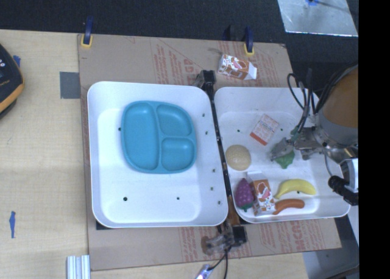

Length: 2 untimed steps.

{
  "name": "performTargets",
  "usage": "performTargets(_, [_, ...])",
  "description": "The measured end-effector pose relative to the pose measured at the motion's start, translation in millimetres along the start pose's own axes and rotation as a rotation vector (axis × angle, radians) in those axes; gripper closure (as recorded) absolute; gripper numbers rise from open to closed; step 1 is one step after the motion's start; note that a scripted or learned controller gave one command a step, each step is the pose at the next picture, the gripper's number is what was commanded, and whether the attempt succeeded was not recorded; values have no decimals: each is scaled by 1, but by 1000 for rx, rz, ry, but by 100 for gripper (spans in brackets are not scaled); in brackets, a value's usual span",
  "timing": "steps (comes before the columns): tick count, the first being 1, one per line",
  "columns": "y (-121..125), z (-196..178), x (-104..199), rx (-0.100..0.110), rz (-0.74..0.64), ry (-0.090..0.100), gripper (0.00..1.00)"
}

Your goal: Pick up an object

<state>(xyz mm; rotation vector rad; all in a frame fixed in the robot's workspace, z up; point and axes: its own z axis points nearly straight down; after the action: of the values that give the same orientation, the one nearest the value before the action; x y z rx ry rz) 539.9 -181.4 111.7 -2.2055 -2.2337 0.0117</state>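
Note:
My gripper [285, 149] reaches in from the right and hangs over the middle of the right bin [244, 101]. A small green object [284, 161] lies directly under its tip, touching or nearly touching it. Around it in that bin lie a red and white packet [264, 129], a tan round item [238, 157], purple grapes [244, 194], a small printed carton [262, 196], a yellow banana [296, 187] and a reddish sausage [288, 205].
The left bin [109, 204] holds a blue divided plate [159, 137]. Another small carton [237, 67] lies on the cardboard behind the right bin. A yellow and black device [7, 80] sits at the far left edge. The arm's cables [303, 98] loop over the right bin's back right.

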Motion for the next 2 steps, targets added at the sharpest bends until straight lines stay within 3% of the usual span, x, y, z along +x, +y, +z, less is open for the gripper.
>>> performTargets(1, [0, -10, -1, 0, -2, -2, 100])
performTargets(2, [0, -10, -1, 1, -3, -2, 0])
